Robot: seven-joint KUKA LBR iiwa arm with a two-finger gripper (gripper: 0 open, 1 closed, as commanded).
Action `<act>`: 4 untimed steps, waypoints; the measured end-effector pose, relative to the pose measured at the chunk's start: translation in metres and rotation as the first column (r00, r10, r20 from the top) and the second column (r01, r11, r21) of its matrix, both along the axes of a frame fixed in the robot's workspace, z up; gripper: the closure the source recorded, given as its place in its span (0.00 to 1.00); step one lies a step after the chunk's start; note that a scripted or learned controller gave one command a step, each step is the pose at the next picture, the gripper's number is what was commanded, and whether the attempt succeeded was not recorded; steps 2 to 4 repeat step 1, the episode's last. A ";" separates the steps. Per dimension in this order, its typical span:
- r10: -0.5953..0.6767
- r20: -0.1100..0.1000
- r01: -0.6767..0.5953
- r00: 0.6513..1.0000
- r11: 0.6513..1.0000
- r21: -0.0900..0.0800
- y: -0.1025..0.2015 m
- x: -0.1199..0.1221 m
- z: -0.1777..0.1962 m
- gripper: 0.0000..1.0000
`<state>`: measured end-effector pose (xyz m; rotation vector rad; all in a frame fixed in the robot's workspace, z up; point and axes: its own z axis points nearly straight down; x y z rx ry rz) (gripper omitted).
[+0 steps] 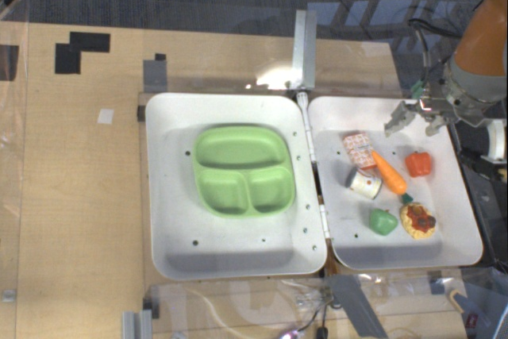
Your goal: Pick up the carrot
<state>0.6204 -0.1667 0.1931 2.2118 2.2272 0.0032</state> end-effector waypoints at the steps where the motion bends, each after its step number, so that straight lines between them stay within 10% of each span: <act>1: -0.039 0.019 0.039 0.999 0.999 -0.003 -0.006 -0.019 -0.094 0.00; 4: -0.039 0.019 0.039 0.999 0.999 -0.003 -0.006 -0.019 -0.094 0.00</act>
